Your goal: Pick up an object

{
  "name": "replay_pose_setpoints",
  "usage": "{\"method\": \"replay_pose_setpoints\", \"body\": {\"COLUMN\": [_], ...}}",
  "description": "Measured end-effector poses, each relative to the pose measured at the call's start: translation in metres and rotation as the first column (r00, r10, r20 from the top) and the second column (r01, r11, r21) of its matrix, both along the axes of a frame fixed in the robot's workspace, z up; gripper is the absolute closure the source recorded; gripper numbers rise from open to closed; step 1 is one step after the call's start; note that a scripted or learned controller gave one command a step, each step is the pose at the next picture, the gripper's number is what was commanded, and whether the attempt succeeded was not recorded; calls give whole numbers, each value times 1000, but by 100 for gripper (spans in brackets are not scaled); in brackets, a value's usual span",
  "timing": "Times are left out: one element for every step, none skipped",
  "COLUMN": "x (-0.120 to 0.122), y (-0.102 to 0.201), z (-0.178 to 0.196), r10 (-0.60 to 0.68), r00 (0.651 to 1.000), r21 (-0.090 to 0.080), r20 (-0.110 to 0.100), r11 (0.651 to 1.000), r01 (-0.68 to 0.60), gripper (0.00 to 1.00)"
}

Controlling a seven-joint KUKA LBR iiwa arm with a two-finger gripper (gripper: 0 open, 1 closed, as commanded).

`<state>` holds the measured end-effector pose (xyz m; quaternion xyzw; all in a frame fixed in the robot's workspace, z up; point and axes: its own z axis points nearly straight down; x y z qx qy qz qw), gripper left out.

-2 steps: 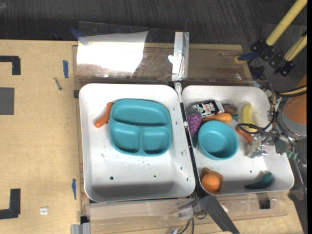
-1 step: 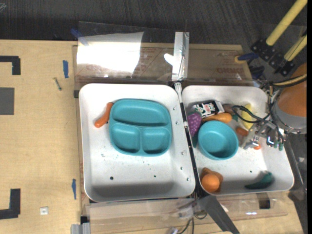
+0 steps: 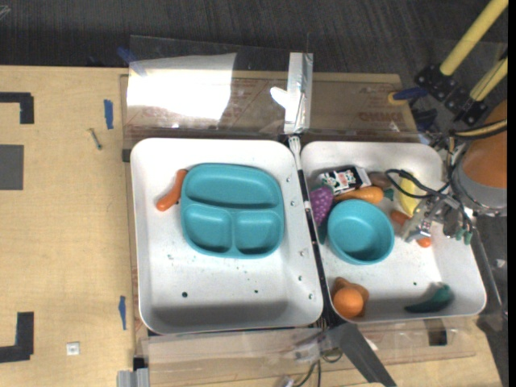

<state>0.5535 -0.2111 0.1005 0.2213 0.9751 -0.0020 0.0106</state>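
Observation:
My gripper [image 3: 427, 222] hangs low over the right side of the right bin [image 3: 463, 289], just right of a teal bowl [image 3: 359, 230]. A small orange-red piece [image 3: 424, 242] lies right under it, and a yellow toy [image 3: 407, 193] sits just behind it. Purple grapes [image 3: 321, 202], a black-and-white carton [image 3: 343, 179] and an orange piece [image 3: 369, 193] crowd the bin's back left. An orange fruit [image 3: 348, 299] rests in the front left corner, and a dark green piece [image 3: 431, 299] lies at the front right.
The left bin [image 3: 161, 280] holds a teal divided plate [image 3: 233, 209] with an orange carrot-like toy [image 3: 170, 191] at its left. The arm's orange band [image 3: 488, 168] looms over the right bin's right wall. A clear panel [image 3: 210, 95] stands behind the bins.

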Motion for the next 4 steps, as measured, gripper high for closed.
{"method": "replay_pose_setpoints", "body": {"x": [61,59,44,17], "y": [13,12,-8,9], "z": [74,71,6,-11], "r10": [-51,-53,16,-282], "r00": [999,998,1000,959], "r21": [6,7,5,13], "r20": [-7,-13,5,-9], "r11": [999,999,1000,959], "r01": [51,53,-16,282], "gripper": [100,0,0,0]}}
